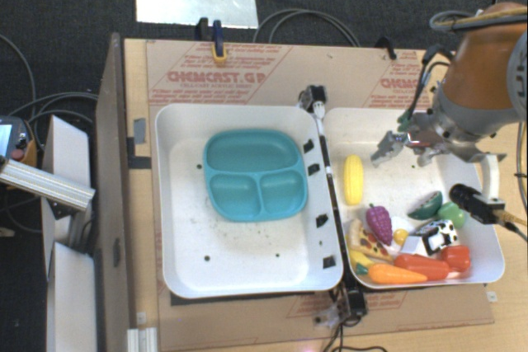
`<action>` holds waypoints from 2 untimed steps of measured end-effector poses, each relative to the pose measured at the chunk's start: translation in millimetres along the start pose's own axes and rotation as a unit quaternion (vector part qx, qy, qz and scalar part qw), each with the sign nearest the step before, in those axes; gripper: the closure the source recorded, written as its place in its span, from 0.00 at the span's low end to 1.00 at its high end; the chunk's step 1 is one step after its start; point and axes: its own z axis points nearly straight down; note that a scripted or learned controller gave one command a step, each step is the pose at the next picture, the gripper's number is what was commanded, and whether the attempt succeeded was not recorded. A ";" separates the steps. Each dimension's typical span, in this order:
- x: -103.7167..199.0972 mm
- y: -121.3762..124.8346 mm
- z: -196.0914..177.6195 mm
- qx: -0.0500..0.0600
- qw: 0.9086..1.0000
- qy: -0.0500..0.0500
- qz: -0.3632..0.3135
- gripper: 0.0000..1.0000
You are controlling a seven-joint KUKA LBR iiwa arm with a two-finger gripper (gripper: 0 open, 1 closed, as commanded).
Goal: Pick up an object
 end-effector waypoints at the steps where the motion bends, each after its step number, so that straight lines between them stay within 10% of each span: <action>1: 6.9 -6.1 138.3 0.006 1.000 0.001 0.001 0.00; 2: -11.8 45.3 134.6 -0.003 1.000 -0.001 -0.001 0.00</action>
